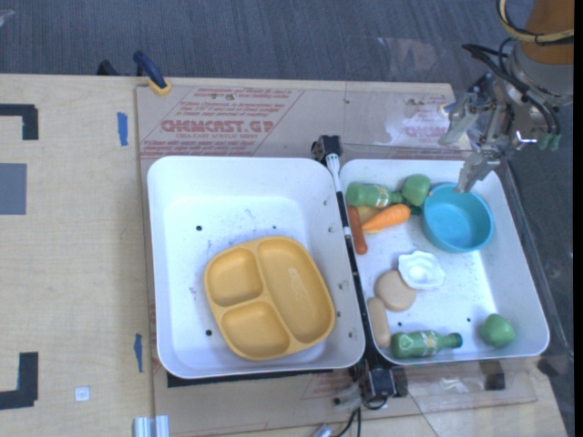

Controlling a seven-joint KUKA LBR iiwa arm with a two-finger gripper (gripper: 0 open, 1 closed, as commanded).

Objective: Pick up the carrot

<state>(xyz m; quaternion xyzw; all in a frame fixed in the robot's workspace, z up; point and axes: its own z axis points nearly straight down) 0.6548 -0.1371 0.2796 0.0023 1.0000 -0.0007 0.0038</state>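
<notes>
Camera view has the gripper (475,173) hanging at the far edge of the right bin (524,280), right above the rim of the blue bowl (458,218). Honestly can't tell if the fingers are apart or together, it's just one thin grey bit poking down and the rest is cables and clutter. Nothing visible between them.

The carrot (386,217) is off to the left of the fingers and a bit nearer the camera, lying on its side, not touching the gripper at all. It sits just below a green veggie (367,195) and beside a round green thing (416,189), which is the closest item to the fingers after the bowl. A red stick-like piece (356,232) lies along the bin wall, further left of the carrot.

Further toward the camera from the fingers: a white egg thing (421,269), a tan round piece (395,289), a green bottle (425,341) and a green ball (496,330). Way off left, the other bin (182,198) holds a yellow tray (268,296).
</notes>
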